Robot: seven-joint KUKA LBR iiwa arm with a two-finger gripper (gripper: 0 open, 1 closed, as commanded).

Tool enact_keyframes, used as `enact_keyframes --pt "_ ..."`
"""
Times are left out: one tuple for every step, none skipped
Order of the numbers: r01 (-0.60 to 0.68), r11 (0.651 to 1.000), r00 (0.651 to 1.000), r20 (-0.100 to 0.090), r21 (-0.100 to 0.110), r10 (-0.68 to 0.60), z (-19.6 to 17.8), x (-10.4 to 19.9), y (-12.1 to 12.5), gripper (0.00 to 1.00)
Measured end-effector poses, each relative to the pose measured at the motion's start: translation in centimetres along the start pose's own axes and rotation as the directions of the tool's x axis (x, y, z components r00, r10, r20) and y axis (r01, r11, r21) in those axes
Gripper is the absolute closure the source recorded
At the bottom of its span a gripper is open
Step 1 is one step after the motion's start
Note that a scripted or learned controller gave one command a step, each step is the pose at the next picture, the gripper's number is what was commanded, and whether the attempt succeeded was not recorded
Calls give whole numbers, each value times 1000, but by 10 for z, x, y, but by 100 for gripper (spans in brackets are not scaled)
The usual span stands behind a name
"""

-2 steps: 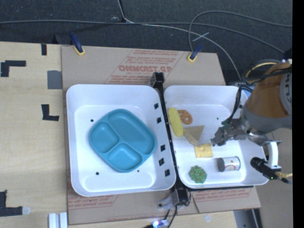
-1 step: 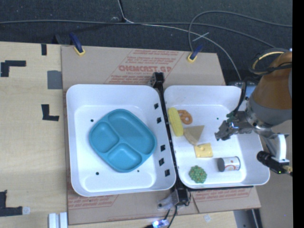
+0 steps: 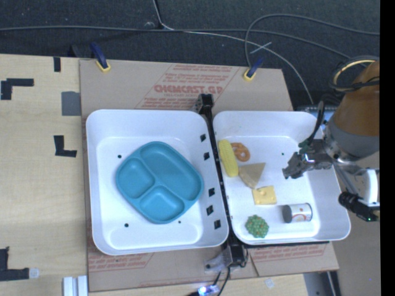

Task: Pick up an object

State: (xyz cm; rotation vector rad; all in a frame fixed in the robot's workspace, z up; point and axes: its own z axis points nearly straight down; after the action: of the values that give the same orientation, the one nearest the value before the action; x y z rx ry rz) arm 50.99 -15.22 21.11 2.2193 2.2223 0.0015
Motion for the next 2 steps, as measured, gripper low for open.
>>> enact_keyframes --pt "6 1000 1000 -2 1 -6 -10 57 12 100" --pt "6 1000 1000 -1 2 -6 -12 102 36 100"
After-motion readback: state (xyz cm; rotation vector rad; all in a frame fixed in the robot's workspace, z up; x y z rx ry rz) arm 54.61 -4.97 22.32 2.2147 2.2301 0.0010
